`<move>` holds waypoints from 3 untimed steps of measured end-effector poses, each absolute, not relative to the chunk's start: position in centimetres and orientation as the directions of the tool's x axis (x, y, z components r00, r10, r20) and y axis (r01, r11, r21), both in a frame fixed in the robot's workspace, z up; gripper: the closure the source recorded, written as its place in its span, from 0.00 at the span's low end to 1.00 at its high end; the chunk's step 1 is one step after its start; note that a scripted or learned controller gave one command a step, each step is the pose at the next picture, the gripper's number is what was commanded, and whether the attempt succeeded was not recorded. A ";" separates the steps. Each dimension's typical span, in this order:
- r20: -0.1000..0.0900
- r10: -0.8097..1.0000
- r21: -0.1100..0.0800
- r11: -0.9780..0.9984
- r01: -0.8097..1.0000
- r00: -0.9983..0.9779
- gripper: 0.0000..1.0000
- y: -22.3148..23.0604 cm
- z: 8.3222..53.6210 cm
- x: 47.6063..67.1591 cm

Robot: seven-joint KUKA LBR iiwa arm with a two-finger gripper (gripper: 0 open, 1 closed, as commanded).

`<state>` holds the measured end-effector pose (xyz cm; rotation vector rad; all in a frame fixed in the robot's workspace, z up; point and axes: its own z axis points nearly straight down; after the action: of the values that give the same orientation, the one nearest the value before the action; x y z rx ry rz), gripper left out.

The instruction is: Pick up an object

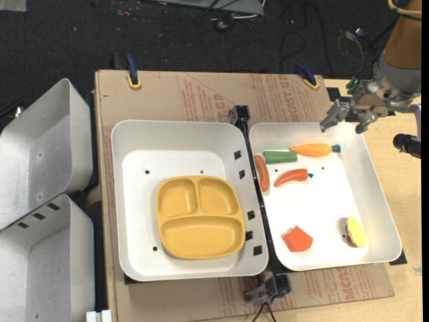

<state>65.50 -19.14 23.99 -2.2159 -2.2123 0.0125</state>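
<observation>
- Gripper (353, 117) is hanging over the upper right corner of the right bin (381, 200), fingers spread apart w/ nothing between them; grey arm w/ orange band is reaching in from the right above it.
- Toy carrot (313, 150) is lying nearest the gripper, just below and left of it, not touching; long axis is running approx left-right, orange tip pointing left, green stem end pointing right.
- Green toy veg (279, 157) is sitting just left of the carrot, also lying approx left-right; can't tell which end is which.
- Red chili pepper (292, 177) is lying below those two, tilted slightly, stem end pointing right and a bit up.
- Toy sausage (261, 174) is lying along the bin's left wall, long axis running approx up-down in the view.
- Orange-red chunk (297, 239) is sitting near the bin's lower edge; a yellow piece w/ a dark side (355, 232) is resting by the lower right corner, well apart from the gripper.
- Left bin (134, 146) is holding a yellow divided plate (200, 217), 3 compartments, flat on the floor.
- Both bins are sitting side by side on a brown board (201, 89) w/ clamps at its top edge; dark floor w/ cables is showing behind, and two more white bins (40, 146) are standing at far left.
</observation>
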 end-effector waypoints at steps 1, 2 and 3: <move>-0.001 1.000 0.000 0.001 1.000 -0.001 0.00 -19.0 24.9 65.7; -0.001 1.000 -0.002 -0.001 1.000 0.001 0.00 -19.6 20.4 65.4; 0.001 1.000 -0.005 0.003 1.000 -0.003 0.00 -19.4 14.0 65.6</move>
<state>65.64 -19.40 14.04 -2.2159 -2.2215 0.0044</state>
